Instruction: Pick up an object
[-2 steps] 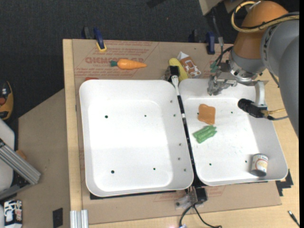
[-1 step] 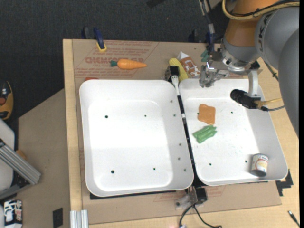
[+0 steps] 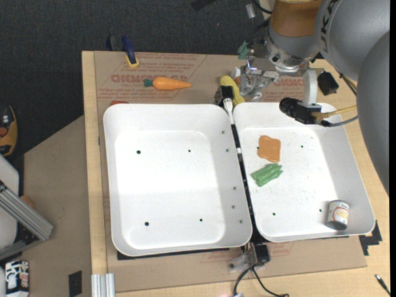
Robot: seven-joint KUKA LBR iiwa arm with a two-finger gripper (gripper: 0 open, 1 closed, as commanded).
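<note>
- gripper (image 3: 250, 82) hangs over the right bin's (image 3: 346, 159) top-left corner; can't tell how it's set, too cluttered
- orange slab (image 3: 269, 148), green pod (image 3: 266, 174) and can (image 3: 338, 214) sit in that bin
- carrot (image 3: 167, 84) lies outside on the board (image 3: 179, 67)

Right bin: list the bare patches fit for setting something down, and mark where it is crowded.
In the shallow white right bin, floor lies bare between the green pea pod and the small tin can, and along the near wall left of the can. It is crowded at the centre-left, where the flat orange slab sits by the pod, and at the far rim under the tool.
</note>
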